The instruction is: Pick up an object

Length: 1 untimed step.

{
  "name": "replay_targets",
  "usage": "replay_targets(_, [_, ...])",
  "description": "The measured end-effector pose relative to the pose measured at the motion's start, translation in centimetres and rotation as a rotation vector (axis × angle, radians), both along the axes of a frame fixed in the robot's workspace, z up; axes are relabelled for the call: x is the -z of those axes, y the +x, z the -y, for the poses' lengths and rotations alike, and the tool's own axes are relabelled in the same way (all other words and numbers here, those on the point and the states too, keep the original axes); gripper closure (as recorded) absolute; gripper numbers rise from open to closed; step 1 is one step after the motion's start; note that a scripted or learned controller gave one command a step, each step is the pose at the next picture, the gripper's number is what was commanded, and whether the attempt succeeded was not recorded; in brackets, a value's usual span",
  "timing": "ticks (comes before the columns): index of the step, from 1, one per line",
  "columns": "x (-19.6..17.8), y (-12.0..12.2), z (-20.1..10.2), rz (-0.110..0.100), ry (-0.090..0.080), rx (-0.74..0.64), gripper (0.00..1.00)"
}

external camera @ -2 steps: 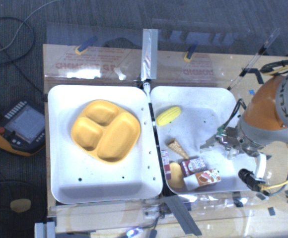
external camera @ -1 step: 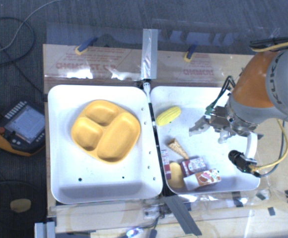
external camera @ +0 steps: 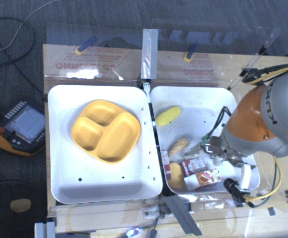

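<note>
The right bin holds a yellow corn cob near its far left side. A tan bread roll lies near the middle. Toward the front lie a red and white packet and a round yellow piece. My gripper is low over the right bin, just right of the roll and above the packet, with the grey and orange wrist behind it. Nothing is visibly held.
The left bin carries a yellow three-part plate. A metal divider stands at the back between the bins. A handheld controller lies on the floor at the left. Cables trail by the right bin's front corner.
</note>
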State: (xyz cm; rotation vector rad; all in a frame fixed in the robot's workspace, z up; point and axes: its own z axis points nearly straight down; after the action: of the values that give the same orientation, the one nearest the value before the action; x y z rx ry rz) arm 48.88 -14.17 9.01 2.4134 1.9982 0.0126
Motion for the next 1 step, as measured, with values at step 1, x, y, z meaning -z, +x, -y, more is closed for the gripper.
replay_targets(1, [-0.05, 0.0, -3.71, 0.006, -0.007, -0.041, 0.0])
